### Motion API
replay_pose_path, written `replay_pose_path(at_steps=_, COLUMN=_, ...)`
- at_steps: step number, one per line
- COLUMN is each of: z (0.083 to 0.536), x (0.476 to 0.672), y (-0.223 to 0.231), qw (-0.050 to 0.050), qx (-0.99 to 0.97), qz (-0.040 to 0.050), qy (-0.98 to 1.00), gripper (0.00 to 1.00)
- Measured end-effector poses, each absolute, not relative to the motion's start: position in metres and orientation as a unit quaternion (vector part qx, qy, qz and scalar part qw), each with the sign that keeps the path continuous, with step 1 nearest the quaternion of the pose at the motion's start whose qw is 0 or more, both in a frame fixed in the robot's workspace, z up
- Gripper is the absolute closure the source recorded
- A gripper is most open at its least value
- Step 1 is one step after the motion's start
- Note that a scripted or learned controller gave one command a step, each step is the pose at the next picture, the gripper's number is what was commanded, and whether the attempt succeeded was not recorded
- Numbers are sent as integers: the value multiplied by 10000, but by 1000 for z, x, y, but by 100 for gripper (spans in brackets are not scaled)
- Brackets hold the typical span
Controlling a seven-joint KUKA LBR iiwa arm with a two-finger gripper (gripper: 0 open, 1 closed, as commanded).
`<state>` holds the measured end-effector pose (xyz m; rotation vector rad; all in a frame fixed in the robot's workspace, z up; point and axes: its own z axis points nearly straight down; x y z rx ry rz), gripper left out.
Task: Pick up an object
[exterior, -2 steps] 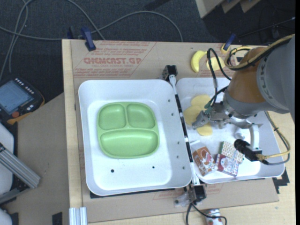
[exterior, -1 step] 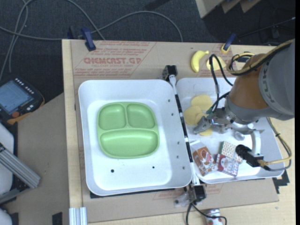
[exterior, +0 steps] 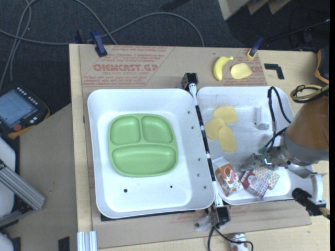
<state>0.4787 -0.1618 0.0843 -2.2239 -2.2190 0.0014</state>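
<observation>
My gripper (exterior: 257,162) hangs low over the front of the right bin (exterior: 246,95), just above a red-and-white patterned packet (exterior: 261,182). A second packet with a red printed face (exterior: 227,178) lies to its left near the bin's front left corner. Three pale yellow chip-like discs (exterior: 222,126) lie in the bin's left middle. A small grey cylinder (exterior: 259,118) lies toward the back. I see nothing held between the fingers, and their state is not clear from this angle.
The left bin (exterior: 99,156) holds a green divided plate (exterior: 142,144). A yellow banana (exterior: 221,67) and a yellow lemon-like piece (exterior: 241,71) lie on the cardboard behind the right bin. A black cable (exterior: 275,109) loops over the right bin toward the arm.
</observation>
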Motion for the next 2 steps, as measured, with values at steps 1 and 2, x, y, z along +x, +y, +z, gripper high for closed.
replay_pose_path(at_steps=1, z=84, x=496, y=-135, qw=-6, qx=-7069, qz=-2, qy=-7073, gripper=0)
replay_pose_path(at_steps=2, z=84, x=514, y=-91, qw=-6, qx=-7067, qz=-4, qy=-7075, gripper=0)
